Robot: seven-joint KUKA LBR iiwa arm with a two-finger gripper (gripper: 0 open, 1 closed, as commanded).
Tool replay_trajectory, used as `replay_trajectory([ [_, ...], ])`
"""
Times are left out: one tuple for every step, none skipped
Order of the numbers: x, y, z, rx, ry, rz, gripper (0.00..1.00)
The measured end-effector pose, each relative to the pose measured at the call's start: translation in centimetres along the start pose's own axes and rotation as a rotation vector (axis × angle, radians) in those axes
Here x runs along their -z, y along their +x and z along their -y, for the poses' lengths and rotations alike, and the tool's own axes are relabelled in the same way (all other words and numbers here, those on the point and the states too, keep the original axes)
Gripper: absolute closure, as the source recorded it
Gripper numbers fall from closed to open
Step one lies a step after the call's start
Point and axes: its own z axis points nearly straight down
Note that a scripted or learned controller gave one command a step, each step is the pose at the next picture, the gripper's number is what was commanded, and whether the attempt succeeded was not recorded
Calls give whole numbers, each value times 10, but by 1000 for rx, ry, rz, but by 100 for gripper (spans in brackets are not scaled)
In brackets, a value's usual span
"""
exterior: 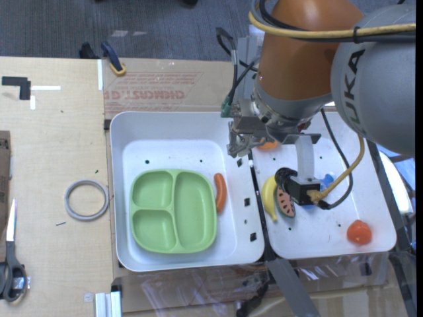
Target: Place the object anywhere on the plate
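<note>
1. Carrot (220,191), if that orange stick is the object meant, lies in the left bin (125,177) touching the green plate's (174,210) right rim, not on it.
2. From where I stand the gripper (241,144) hangs over the divide between the bins; whether its jaws are spread or pressed together I cannot tell.
3. A good grasp would close across the stick's narrow width, then release over a plate compartment.
4. The arm's bulk (310,45) covers the right bin's (370,243) far end; something orange (268,145) peeks from beneath.

The pale wooden worktop (53,150) carries two white bins (119,197) side by side, a ring of tape (86,199) and scissors (12,269) at its left edge.
</note>
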Motion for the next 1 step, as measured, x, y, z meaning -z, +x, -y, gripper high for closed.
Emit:
replay_trajectory([
  [-62, 23, -61, 3, -3, -3, 100],
])
